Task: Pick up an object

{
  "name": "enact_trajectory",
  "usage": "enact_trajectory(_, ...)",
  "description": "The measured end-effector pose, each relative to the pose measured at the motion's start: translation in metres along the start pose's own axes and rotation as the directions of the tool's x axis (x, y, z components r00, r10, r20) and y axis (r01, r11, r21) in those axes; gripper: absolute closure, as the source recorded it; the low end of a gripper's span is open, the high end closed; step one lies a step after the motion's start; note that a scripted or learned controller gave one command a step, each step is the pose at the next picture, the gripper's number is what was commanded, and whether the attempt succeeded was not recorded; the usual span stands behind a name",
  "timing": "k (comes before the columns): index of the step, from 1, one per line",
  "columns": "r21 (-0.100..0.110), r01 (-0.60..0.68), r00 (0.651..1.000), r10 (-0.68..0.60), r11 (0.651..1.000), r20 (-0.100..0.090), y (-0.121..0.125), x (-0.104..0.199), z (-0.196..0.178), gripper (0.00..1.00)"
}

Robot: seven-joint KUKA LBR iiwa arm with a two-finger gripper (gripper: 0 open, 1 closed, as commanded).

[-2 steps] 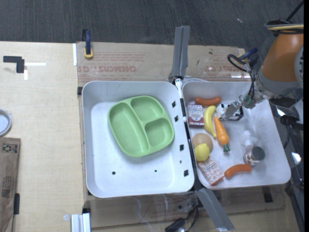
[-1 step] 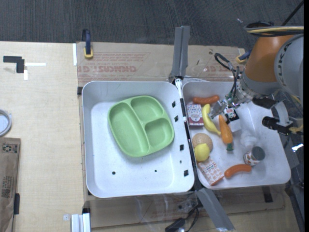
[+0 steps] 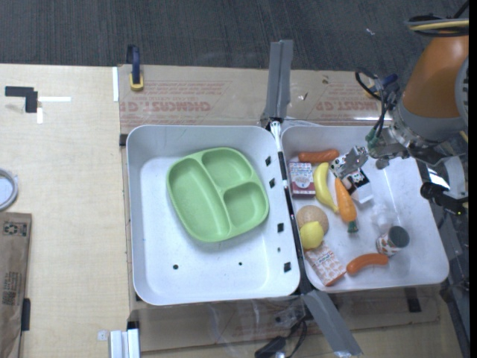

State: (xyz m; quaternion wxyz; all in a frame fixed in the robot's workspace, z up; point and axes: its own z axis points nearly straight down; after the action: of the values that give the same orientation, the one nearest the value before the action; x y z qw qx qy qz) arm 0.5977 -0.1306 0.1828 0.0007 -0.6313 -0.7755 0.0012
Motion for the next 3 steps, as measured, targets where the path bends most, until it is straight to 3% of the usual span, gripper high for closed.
enact_trajectory(1,0.000,-0.086,0.996,0.086,0.996,0.000,0.027,-0.035,0.092,0.00)
enact_trajectory(2,-0.001,-0.084,0.996,0.084,0.996,0.001,0.028,-0.036,0.083,1.00)
enact_trajectory(3,-0.003,-0.207,0.978,0.207,0.978,0.000,0.027,-0.056,0.091,1.00)
